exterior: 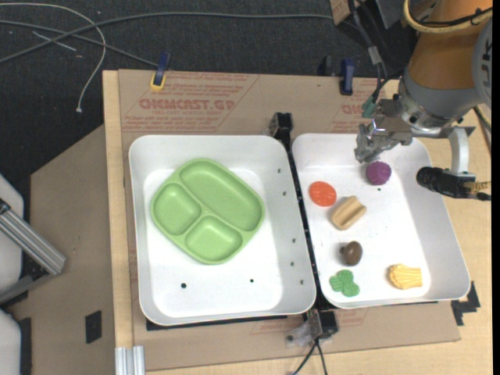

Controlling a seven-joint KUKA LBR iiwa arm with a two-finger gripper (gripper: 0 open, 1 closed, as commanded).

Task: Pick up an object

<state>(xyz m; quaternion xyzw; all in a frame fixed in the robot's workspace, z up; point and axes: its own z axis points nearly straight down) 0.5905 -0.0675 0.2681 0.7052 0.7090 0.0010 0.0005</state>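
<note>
Hovering my claw (373, 153) in the right bin (437, 233), I cannot tell its state. Nothing looks lifted yet; the purple ball (379, 173) lies just below it, other toys nearer the camera. Grasp and lift remain.

In the right bin (437, 209) lie a purple ball (379, 173), an orange disc (323, 193), a tan hot-dog bun (348, 212), a brown ball (351, 252), green broccoli (344, 283) and a yellow ridged piece (405, 276)
</note>
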